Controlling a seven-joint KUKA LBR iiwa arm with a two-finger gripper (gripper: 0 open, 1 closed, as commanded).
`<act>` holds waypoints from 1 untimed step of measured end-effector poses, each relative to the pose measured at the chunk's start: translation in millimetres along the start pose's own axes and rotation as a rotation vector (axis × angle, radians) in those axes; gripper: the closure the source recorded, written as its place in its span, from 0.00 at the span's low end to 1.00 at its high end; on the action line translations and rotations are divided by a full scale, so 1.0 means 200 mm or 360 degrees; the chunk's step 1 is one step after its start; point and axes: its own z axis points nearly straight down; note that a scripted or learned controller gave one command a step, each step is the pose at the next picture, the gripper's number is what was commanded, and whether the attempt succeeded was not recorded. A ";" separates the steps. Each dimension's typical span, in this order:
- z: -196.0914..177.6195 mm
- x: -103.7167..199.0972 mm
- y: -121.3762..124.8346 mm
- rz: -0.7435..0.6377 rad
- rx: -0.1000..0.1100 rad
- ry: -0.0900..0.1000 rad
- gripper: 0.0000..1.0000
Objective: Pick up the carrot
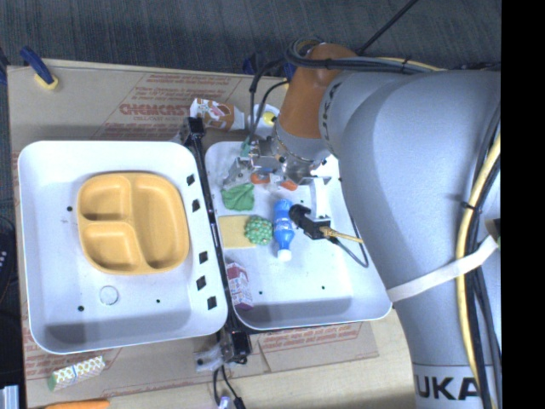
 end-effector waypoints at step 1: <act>-0.51 0.30 -0.01 0.0125 -0.0006 0.0000 0.00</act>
